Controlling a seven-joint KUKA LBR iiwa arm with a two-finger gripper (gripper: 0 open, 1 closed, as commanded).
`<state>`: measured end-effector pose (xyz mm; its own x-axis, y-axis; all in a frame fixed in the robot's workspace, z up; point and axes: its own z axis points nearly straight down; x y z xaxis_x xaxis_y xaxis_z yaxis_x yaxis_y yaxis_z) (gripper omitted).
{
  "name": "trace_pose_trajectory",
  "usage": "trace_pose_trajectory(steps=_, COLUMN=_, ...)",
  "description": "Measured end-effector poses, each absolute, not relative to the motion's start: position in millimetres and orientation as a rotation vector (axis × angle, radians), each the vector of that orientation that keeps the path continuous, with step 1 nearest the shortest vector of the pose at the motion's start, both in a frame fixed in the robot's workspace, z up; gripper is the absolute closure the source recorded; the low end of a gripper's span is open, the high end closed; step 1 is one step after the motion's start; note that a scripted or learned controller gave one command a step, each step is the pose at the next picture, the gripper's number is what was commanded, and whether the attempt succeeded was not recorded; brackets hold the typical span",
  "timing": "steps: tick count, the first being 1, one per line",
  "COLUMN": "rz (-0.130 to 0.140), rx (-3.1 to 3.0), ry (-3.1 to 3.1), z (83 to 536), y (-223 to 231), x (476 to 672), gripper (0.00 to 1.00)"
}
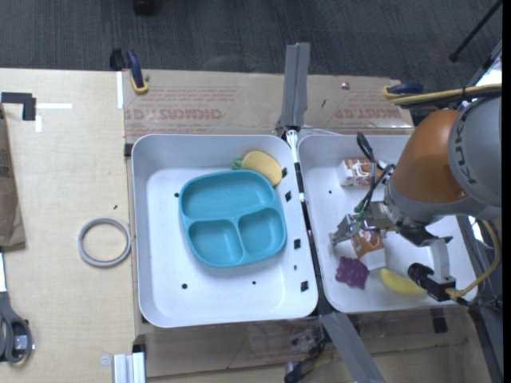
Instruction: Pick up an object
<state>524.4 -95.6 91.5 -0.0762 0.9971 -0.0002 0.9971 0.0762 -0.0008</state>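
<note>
My gripper (pixel 352 231) is low in the right bin (pixel 319 214), its metal fingers pointing left just over an orange and white packet (pixel 369 244). A purple grape bunch (pixel 351 272) lies right below it, and a yellow banana (pixel 399 282) rests to the grapes' right. Another orange and white carton (pixel 357 171) sits near the bin's back. The grey arm with its orange band (pixel 427 166) covers the bin's right part. Nothing shows clearly between the fingers.
The left bin (pixel 152 238) bears a blue divided tray (pixel 233 218) with a yellow lemon-like fruit (pixel 262 164) behind it. A grey tape ring (pixel 104 241) lies on the bench at left, with scissors (pixel 12 333) at the lower left corner.
</note>
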Motion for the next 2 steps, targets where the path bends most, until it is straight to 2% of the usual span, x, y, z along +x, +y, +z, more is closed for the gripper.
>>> trace_pose_trajectory(steps=1, rz=0.004, rx=-2.139, ry=-2.297, z=99.7, y=-96.8, x=523.7, gripper=1.00)
trace_pose_trajectory(steps=2, rz=0.005, rx=-2.284, ry=-2.156, z=190.7, y=-35.8, x=575.0, gripper=1.00)
